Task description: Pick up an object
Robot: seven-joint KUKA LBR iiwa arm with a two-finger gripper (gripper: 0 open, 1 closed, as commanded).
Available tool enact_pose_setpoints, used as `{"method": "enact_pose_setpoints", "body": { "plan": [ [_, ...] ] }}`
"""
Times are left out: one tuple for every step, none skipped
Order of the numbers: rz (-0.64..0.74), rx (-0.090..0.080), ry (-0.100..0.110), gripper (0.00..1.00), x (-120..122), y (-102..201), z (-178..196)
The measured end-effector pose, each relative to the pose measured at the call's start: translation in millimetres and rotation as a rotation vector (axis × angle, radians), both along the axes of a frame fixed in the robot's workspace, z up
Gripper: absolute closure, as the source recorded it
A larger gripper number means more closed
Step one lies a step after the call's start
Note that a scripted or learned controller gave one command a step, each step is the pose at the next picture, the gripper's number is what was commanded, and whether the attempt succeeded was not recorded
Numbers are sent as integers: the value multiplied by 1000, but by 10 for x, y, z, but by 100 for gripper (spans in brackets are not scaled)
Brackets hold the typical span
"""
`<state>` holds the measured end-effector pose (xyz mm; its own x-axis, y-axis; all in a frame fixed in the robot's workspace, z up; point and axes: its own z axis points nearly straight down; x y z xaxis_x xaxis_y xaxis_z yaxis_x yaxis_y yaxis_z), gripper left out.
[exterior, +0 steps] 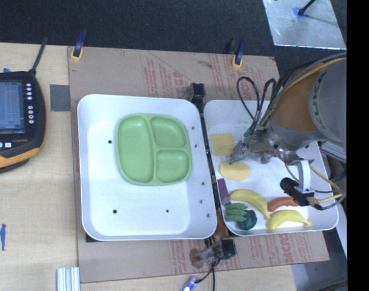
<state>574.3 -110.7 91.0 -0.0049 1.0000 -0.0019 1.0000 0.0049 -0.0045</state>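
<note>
Left bin point(93, 162), well left of the gripper: holds one green divided plate point(152, 148), three compartments, nothing on it. Right bin point(329, 223), under the arm: yellow square slice point(222, 143) just left of the gripper, pale yellow round piece point(234, 171) just below-left of it, purple stick point(223, 188) by the inner wall, green toy point(240, 215) and two bananas point(251, 200), point(288, 220) further below, orange piece point(283, 203) between the bananas. Gripper point(240, 154) hovers low over the gap between square slice and round piece; can't tell how wide it's spread, nothing visibly between the fingers. Likely target: the round piece, closest to the tips. Looks like light, rigid toy food, thin and flat, probably slick; pinch across its edges, squarely.
</note>
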Motion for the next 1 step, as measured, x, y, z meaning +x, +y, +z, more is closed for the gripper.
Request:
{"method": "enact_pose_setpoints", "body": {
  "plan": [
    [0,1,1,0,-207,49,4]
  ]
}}
